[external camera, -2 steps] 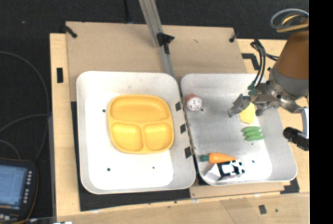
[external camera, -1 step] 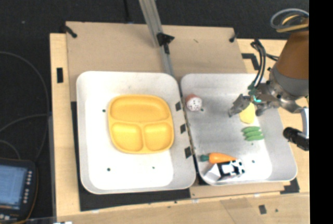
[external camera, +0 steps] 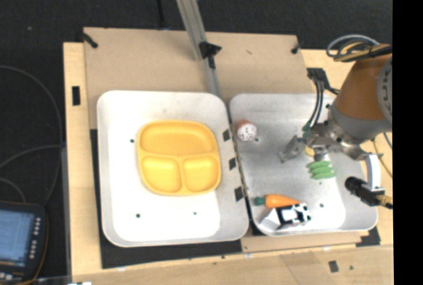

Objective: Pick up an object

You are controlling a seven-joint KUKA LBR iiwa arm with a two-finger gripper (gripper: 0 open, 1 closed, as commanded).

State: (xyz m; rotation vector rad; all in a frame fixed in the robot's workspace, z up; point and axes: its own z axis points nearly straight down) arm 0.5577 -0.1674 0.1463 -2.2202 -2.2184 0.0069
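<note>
Since the gripper (external camera: 299,147) sits low in the right bin (external camera: 277,112) just beside the green coiled thing (external camera: 321,169), that's probably its target; grip state I can't tell. Carrot (external camera: 280,200) and small ball (external camera: 246,132) lie nearby.

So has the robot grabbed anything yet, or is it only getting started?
Nothing looks picked up yet. The gripper sits low in the right bin, just above the green object, and whether it has hold of it can't be seen. The carrot, the small white ball and the black-and-white object lie untouched. Gripping something and lifting it is what's left.
</note>
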